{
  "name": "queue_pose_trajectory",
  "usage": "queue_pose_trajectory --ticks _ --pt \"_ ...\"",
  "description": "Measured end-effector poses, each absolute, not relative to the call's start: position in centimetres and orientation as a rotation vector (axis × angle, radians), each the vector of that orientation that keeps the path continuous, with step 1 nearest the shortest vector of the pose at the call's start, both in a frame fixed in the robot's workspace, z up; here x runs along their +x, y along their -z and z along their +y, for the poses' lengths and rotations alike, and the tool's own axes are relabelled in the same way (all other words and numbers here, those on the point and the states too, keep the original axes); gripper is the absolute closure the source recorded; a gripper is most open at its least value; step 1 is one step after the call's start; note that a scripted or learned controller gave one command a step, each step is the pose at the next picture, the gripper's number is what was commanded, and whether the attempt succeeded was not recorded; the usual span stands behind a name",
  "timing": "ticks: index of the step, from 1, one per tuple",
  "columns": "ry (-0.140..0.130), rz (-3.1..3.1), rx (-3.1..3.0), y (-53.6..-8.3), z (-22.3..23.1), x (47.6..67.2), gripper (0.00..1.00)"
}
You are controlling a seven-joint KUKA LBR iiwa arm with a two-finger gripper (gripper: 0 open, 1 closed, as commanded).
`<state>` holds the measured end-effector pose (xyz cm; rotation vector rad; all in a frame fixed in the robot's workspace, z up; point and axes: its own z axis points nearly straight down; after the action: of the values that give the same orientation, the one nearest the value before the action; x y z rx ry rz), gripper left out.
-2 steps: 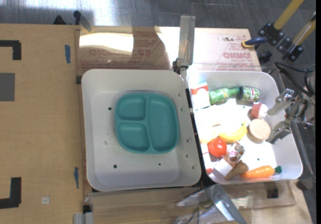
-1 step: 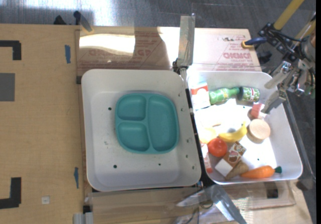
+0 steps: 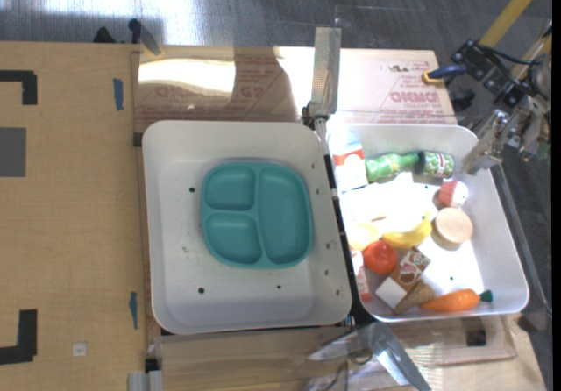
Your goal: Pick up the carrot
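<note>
A: Left side first?
B: Shallow white left bin with a teal plastic three-compartment plate lying flat in the middle. Nothing on the plate.
A: Right bin?
B: Shallow white right bin, cluttered. Green plastic bottle on its side along the far wall, a white carton with a red top just left of it. Yellow toy banana mid-bin, red toy tomato touching its near side. Round tan wooden disc right of the banana, small pink-red piece just above that.
A: Carrot?
B: Orange toy carrot with a green tip lies flat at the near edge of the right bin, tip pointing right, beside a brown printed box.
A: Gripper?
B: Metal two-finger gripper is over the far right corner of that bin, well apart from the carrot. Fingers too blurry, cannot tell their state.
</note>
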<state>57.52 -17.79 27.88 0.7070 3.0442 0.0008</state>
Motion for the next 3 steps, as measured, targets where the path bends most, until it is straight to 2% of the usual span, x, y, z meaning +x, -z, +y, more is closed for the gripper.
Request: queue_pose_trajectory --ticks 1,2,3 --pt "0.003 3.115 0.358 -31.4 -22.5 48.4 1.0" --pt "-0.006 3.132 -0.267 -11.0 -22.1 47.9 1.0" --pt "0.007 3.104 -0.407 -20.1 -22.3 48.9 1.0"
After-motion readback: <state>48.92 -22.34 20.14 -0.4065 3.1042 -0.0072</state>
